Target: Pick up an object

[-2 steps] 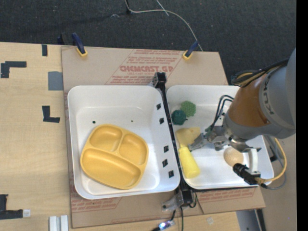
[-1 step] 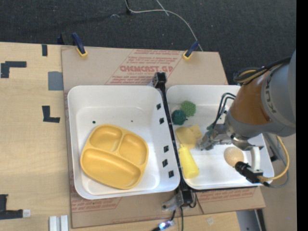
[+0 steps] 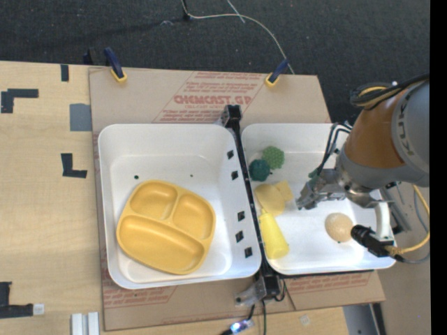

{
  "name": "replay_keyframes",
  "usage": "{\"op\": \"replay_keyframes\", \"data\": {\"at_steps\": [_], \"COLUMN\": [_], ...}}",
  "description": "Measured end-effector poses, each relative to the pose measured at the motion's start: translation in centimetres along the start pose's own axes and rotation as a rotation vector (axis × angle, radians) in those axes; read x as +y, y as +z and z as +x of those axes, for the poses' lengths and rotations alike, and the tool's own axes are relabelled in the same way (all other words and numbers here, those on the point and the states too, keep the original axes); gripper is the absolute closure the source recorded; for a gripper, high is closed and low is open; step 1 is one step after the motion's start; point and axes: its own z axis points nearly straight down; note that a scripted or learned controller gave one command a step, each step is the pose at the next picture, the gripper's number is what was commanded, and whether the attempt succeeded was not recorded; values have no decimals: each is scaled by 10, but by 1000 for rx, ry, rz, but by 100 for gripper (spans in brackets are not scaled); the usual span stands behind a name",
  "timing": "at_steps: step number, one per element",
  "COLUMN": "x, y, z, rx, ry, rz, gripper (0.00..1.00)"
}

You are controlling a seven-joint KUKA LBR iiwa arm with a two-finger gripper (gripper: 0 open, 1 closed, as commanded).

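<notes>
Your jaws (image 3: 307,199) hang low over the right bin (image 3: 307,139), but you cannot tell how they stand. Nearest you, a yellow cylinder (image 3: 274,236) lies by the divider, with a beige ball (image 3: 339,227) to its right. Farther back sit a pale yellow block (image 3: 274,196), a teal lump (image 3: 259,169) and a green leafy piece (image 3: 272,157). The left bin (image 3: 112,152) carries a yellow divided plate (image 3: 166,225). Both bins rest on brown cardboard (image 3: 209,100) clamped to the wooden tabletop (image 3: 42,187); beyond lies dark carpet (image 3: 105,12).
</notes>
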Motion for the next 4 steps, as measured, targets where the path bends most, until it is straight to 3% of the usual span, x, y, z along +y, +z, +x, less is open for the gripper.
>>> {"op": "replay_keyframes", "data": {"at_steps": [1,2,4], "x": [0,1,33], "y": [-63,-102,-95], "z": [4,4,109], "rx": [-1,-1,2], "ry": [-1,0,-6], "rz": [-3,-1,3], "gripper": [100,100,100]}}
